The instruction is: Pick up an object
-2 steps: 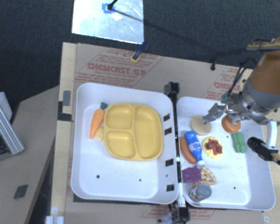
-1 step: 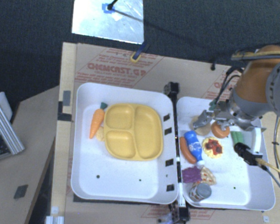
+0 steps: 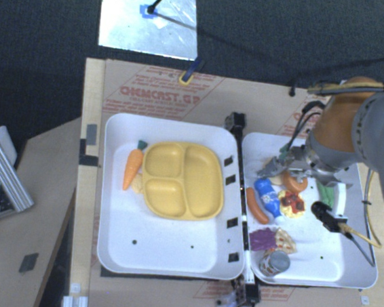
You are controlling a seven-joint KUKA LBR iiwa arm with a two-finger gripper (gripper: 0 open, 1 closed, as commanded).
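You see the gripper low over the right bin, blue bottle just below it; grip unclear.

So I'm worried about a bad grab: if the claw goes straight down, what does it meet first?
Probably the orange ring-shaped toy just under the claw, with the blue bottle close beside; depth is hard to judge.

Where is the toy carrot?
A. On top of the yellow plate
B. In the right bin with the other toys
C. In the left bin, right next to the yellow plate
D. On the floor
C. The carrot lies on the white floor of the left bin, along the left edge of the yellow plate, not on it.
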